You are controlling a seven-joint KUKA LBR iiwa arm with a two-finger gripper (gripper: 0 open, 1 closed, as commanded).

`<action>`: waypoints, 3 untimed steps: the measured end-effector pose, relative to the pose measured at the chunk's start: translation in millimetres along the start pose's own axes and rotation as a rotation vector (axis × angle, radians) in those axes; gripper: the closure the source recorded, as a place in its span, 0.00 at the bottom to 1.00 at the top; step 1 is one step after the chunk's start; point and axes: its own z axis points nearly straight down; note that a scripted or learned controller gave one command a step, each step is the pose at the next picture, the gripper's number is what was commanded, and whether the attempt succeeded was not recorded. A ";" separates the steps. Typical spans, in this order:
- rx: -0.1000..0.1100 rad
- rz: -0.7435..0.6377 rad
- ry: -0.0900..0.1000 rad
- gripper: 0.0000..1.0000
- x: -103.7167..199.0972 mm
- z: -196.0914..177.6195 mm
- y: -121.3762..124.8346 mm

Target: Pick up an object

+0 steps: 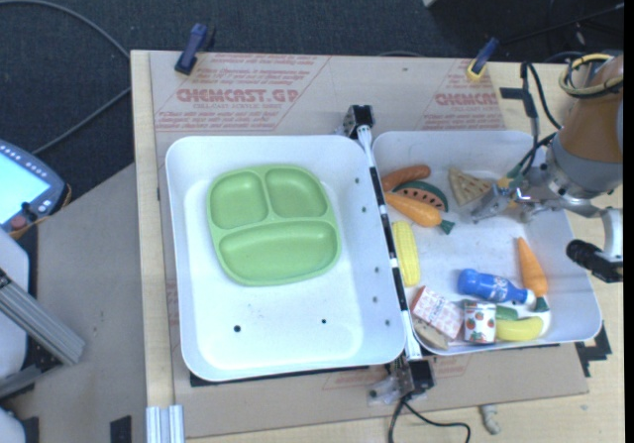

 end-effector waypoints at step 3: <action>0.001 0.004 -0.007 1.00 55.6 0.7 -60.0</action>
